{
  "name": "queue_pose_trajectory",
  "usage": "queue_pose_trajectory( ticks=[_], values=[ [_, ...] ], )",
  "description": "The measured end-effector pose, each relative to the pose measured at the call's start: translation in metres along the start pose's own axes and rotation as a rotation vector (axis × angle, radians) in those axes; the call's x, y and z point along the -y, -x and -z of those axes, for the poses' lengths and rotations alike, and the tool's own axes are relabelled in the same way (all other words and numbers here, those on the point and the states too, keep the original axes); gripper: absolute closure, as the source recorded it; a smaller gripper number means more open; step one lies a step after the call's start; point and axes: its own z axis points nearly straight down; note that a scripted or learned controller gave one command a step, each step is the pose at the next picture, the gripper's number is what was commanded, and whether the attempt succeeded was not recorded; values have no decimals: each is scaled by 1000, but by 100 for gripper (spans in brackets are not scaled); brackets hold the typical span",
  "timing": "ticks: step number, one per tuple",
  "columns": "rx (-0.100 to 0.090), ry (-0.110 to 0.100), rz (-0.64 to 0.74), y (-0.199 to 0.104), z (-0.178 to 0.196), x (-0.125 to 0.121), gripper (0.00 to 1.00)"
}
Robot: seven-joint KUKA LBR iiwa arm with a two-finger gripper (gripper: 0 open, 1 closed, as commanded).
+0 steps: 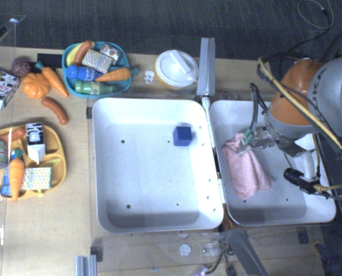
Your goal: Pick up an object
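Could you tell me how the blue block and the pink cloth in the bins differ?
The blue block is small, rigid and squarish; the pink cloth is larger, soft and crumpled. The block lies in the left bin, the cloth in the right bin. The block sits alone, while the gripper is at the cloth's upper end. Both rest on white bin floors.

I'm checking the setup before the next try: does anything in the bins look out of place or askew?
Nothing looks damaged or spilled. The pink cloth lies crumpled in the right bin, its upper end bunched at the gripper. The blue cube sits in the left bin.
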Motion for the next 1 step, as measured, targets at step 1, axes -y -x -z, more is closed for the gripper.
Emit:
queue_pose_trajectory(
  ticks=[1],
  values=[
    [-4,-22,-80,-8,136,-30,100]
  ],
)
